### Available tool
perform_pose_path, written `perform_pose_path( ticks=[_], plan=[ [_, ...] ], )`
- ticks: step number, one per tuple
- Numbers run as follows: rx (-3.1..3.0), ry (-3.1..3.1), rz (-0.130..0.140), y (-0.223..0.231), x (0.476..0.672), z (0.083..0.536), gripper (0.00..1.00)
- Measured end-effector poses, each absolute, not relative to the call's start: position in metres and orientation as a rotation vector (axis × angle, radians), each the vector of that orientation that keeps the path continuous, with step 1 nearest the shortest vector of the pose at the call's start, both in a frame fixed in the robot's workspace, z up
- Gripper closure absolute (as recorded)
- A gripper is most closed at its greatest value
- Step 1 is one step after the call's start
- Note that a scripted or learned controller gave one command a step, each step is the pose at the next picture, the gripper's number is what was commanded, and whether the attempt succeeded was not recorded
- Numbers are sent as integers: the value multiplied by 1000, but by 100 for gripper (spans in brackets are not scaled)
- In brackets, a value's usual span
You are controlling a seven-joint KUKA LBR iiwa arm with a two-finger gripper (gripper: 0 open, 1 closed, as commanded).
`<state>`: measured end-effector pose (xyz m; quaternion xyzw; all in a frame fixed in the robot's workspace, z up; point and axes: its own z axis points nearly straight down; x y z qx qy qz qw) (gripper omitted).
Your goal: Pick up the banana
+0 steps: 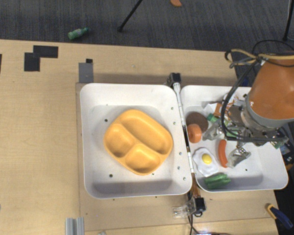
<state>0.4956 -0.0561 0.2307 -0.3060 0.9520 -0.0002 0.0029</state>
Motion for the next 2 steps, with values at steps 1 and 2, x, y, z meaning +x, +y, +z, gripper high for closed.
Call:
perform_pose_path(
  ticks=[1,2],
  plan=[
    [-1234,2886,0,-36,504,184,0],
    [-1661,2662,-1,-17,495,185,0]
  ],
)
